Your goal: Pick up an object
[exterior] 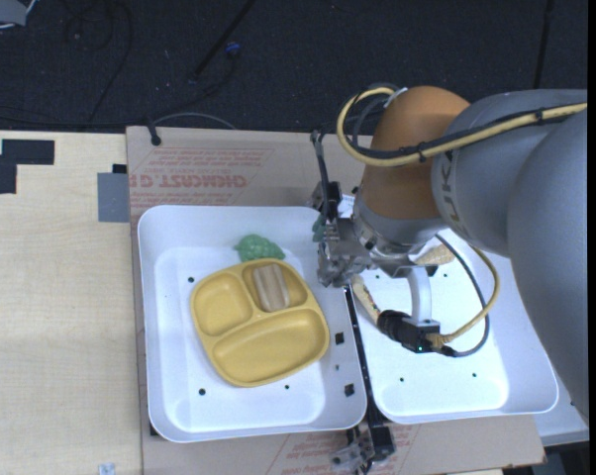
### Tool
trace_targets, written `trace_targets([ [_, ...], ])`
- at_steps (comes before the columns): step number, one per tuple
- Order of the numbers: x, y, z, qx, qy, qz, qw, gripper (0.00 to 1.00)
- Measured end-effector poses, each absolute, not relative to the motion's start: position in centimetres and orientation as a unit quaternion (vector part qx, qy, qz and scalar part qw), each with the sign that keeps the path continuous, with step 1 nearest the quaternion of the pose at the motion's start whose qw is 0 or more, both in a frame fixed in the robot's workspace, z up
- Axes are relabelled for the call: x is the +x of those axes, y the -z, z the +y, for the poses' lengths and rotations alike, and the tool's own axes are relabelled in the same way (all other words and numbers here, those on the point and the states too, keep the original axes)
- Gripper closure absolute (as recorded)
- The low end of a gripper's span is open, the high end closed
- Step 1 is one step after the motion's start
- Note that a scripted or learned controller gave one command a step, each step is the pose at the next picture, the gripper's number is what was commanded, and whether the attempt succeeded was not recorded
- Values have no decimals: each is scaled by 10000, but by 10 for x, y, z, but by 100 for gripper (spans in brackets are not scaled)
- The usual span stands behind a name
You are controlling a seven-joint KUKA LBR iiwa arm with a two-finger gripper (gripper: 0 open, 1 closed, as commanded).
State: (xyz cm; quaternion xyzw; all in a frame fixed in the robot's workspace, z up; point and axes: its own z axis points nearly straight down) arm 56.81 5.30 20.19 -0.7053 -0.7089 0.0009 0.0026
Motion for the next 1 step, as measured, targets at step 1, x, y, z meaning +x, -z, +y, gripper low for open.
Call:
trace_targets([
  [1, 568, -224, 105, -7052, -4, -7090, 11, 100],
])
